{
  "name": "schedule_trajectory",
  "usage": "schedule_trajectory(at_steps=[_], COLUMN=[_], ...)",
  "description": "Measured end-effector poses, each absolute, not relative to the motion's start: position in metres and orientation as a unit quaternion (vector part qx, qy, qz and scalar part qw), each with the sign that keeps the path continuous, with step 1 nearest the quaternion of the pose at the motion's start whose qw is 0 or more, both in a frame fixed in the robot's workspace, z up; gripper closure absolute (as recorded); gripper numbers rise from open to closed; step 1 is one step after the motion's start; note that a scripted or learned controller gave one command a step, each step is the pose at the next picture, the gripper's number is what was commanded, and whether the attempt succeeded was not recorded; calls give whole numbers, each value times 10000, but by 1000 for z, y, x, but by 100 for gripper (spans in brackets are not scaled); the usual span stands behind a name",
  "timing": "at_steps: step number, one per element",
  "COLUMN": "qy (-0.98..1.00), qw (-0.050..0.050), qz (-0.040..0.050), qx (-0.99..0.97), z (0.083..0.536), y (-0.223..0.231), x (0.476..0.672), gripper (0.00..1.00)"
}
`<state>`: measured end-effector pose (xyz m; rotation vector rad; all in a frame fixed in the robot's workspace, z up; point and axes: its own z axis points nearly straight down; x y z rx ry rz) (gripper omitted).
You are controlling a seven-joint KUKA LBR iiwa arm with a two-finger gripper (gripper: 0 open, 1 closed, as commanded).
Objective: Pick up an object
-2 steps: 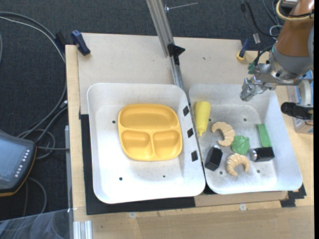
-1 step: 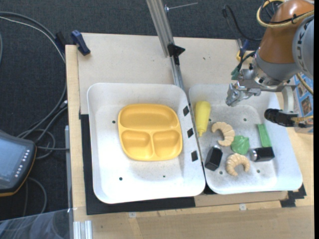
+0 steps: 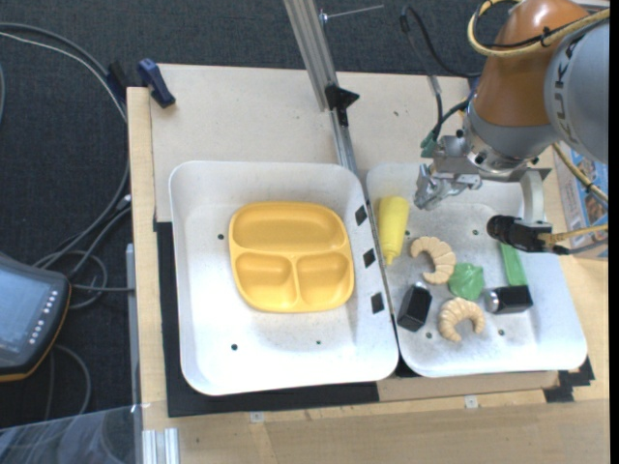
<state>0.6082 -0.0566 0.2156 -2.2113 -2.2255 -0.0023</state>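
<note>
Gripper (image 3: 432, 189) hangs over right bin (image 3: 542, 351) at its 11 o'clock corner; finger spread cannot be told, nothing seen between them. Yellow bottle (image 3: 391, 226) lies at gripper's 7 o'clock; croissant (image 3: 434, 257) at 6 o'clock.

**Bright, even light overhead**

The light is bright and flat, and both white bins (image 3: 193, 259) read almost washed out, with soft, short shadows hugging the yellow tray (image 3: 290, 256). The orange arm band (image 3: 522, 56) in the upper right of the frame carries a glossy highlight. Focus is fair but grainy; the dark floor (image 3: 68, 27) at the upper left stays dim.
</note>
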Motion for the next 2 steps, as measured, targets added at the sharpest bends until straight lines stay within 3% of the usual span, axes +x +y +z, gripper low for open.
schedule_trajectory(at_steps=[2], qy=[-7097], qw=[30], qz=[1], qx=[-7045], z=[229], y=[57], x=[560], gripper=[100])
